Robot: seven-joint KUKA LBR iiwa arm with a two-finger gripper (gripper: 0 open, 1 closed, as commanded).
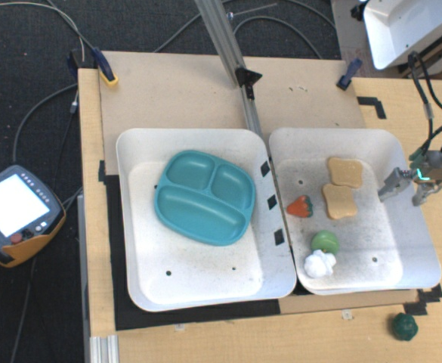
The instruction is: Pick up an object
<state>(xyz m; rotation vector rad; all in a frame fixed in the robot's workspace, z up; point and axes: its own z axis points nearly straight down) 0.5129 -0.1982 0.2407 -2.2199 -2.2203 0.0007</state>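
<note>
Two tan bread-shaped foam slices (342, 187) are seen just left of the gripper (406, 189), parted and holding nothing.

Robot lab: teach pendant (17, 212), cables (47, 112).

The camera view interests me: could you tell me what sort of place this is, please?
Probably a robotics lab test bench: two white bins clamped on a wooden board, toy food beside a teal divided plate, loose cables, and a teach pendant on the dark floor.
</note>
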